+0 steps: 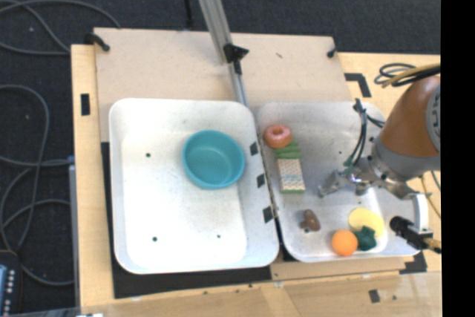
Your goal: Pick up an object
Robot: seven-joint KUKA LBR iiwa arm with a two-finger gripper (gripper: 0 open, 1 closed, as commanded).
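Over the right shallow white bin (326, 122) we see the grey gripper (349, 182) hanging low, its state beyond telling. We judge this the approach: the round yellow object (365, 219) lies just below, so we descend next.

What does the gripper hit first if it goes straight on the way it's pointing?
The gripper points left in the camera view across the right bin. The sponge block under the pink ring lies first in that line, though its height is unclear.
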